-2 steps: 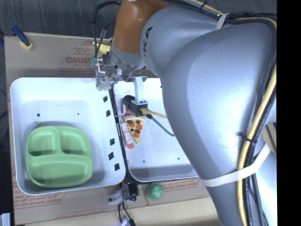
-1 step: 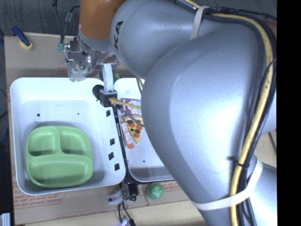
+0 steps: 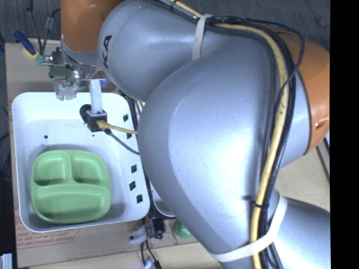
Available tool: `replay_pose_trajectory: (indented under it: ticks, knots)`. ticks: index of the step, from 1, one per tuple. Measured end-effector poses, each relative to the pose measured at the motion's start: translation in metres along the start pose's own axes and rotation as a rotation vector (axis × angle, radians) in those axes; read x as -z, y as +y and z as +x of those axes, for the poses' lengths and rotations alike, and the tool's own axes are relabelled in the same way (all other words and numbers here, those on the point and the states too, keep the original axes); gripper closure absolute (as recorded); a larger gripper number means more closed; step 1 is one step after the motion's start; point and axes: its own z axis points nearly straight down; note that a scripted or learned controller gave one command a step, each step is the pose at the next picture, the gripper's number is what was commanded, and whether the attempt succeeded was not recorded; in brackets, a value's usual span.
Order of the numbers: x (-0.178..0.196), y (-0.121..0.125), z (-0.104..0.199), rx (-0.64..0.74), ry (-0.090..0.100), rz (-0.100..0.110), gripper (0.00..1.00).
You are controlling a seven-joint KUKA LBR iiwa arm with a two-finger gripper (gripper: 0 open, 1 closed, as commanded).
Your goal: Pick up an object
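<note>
Grey arm (image 3: 224, 139) across most of the view, bent over from the right, elbow bulging toward the camera. At top left, orange band (image 3: 81, 15) above the wrist, pointing down to the gripper (image 3: 65, 91) at the far rim of the left bin (image 3: 25, 128), near its far left corner. Blurred metal there; open or closed impossible to tell.

Almost wholly hidden under the arm, the right bin (image 3: 162, 209): just a sliver of what looks like white rim at the bottom, and beside it a small green thing (image 3: 182, 228), too cut off to name.

Left bin mostly in sight on the brown table (image 3: 45, 240). Flat in its near half, a green divided plate (image 3: 70, 186), well apart from the gripper, untouched. Along the bin's right wall, black square marks (image 3: 134, 185). By the table's far left corner, a blue-tipped bit (image 3: 22, 40), too small to make out.
</note>
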Motion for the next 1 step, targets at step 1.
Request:
replay_pose_trajectory:
  ticks: [1]
  knots:
    - [-0.0567, -0.0393, -0.0805, -0.002, -0.005, 0.005, 1.00]
